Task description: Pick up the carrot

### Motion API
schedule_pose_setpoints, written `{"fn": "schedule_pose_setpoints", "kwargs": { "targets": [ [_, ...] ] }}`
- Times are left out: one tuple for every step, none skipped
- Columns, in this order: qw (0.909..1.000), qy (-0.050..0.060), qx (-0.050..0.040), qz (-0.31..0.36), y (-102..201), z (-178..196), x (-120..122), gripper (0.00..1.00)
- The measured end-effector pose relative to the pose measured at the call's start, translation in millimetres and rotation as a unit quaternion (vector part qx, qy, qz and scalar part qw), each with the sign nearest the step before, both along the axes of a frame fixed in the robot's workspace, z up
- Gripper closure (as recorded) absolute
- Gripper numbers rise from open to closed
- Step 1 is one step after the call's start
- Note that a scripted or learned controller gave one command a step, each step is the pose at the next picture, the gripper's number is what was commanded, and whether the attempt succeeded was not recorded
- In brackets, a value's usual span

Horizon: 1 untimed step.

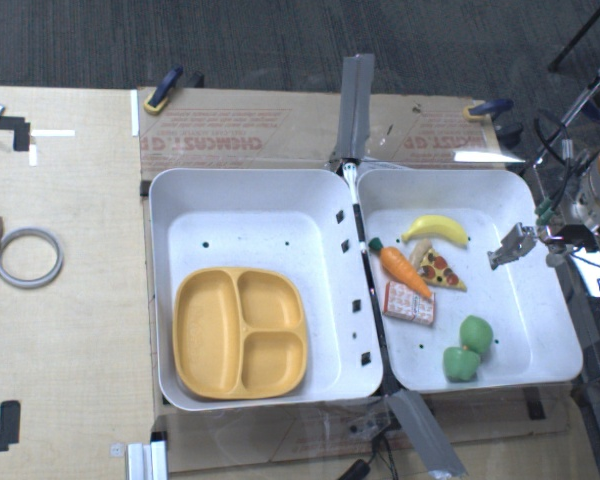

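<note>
Your gripper (pixel 508 247) hangs over the right side of the right bin (pixel 540 368), and you cannot tell from here whether it is released or clenched; nothing shows between its tips. The carrot (pixel 401 269) lies well apart from it, at the left side of that same bin, close to the wall shared with the left bin (pixel 170 268). You see an orange, tapered body with a small green top at its far-left end, the point running toward the near right. It sits just beside the pizza slice (pixel 441 269), with its tip over the red box (pixel 409 304). A banana (pixel 436 230) lies just beyond it. The yellow divided plate (pixel 241 330) rests in the left bin.
</note>
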<state>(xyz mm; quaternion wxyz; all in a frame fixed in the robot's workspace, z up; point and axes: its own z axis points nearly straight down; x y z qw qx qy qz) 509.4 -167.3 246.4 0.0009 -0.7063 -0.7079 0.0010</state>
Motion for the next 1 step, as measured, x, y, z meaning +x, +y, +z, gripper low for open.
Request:
{"fn": "schedule_pose_setpoints", "kwargs": {
  "targets": [
    [0.9998,0.000,-0.0001,0.019,7.2,-14.1,11.1,0.00]
  ]
}}
